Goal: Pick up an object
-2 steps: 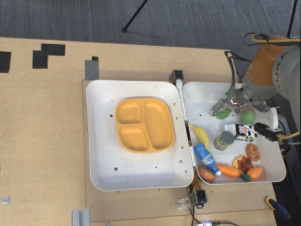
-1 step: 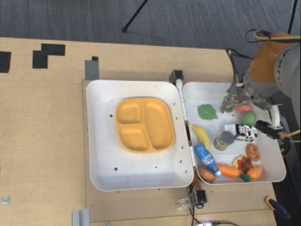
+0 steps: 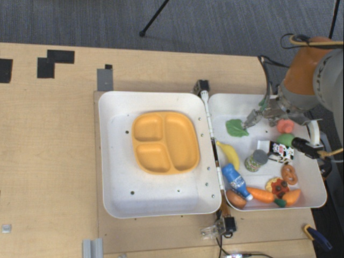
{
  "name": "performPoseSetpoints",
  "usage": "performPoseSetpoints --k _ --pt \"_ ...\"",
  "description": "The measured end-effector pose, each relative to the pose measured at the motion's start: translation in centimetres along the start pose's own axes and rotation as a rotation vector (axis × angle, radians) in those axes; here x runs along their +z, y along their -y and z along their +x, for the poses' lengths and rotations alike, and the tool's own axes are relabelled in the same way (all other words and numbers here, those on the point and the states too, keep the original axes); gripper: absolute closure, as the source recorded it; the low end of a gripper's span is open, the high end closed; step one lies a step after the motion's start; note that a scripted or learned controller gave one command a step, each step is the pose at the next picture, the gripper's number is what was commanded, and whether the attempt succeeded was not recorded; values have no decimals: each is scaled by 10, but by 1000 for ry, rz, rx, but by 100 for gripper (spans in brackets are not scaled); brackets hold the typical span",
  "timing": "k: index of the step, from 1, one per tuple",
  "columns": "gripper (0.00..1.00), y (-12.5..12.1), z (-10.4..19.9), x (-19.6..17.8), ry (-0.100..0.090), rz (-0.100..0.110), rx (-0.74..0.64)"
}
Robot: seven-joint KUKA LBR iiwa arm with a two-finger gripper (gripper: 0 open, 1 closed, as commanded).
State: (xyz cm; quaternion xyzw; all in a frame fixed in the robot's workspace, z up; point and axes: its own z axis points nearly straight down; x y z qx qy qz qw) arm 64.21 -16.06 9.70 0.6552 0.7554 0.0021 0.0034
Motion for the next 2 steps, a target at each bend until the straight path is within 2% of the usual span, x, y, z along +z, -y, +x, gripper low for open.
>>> performPoseSetpoints --k 1,2 --pt "0 68 -6 10 0 3 -52" --pt "100 65 -6 -2 2 -4 -53"
